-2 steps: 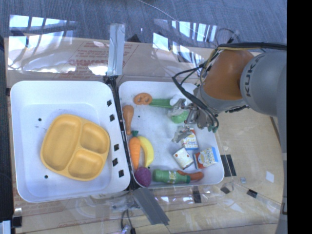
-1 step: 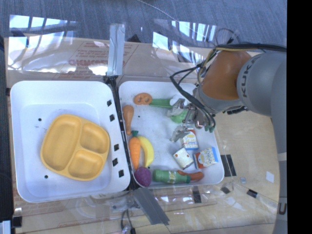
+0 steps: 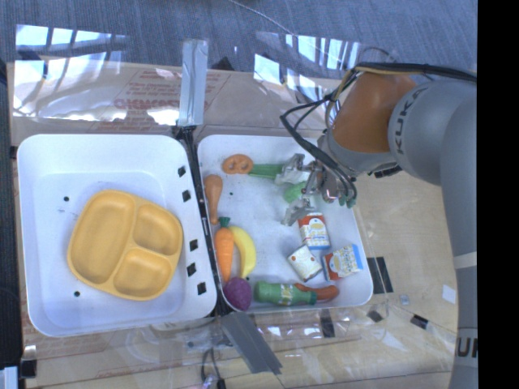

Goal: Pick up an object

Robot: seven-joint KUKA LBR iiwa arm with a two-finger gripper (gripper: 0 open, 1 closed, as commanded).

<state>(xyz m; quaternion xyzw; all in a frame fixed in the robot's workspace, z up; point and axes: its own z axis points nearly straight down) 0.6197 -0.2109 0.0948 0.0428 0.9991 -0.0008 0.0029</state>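
Observation:
My gripper (image 3: 293, 191) hangs low over the upper middle of the right bin (image 3: 268, 148), its two metal fingers (image 3: 293, 214) spread open. A pale green patch lies between them; I cannot tell whether they touch it. A green stick-like toy (image 3: 266, 169) and a brown pretzel (image 3: 238, 164) lie just left of the upper finger. A small red-and-white bottle (image 3: 315, 232) sits right below the lower finger. Further down are a white cup (image 3: 304, 262), a small carton (image 3: 345, 261), a green bottle (image 3: 284, 293) and a red sausage (image 3: 326, 292).
Along the right bin's left wall lie a brown drumstick (image 3: 213, 193), a carrot (image 3: 224, 250), a banana (image 3: 245, 251) and a purple fruit (image 3: 238, 292). The left bin (image 3: 49, 160) holds a yellow divided plate (image 3: 124, 243). The arm's grey and orange wrist (image 3: 373, 124) overhangs the right bin's upper right corner.

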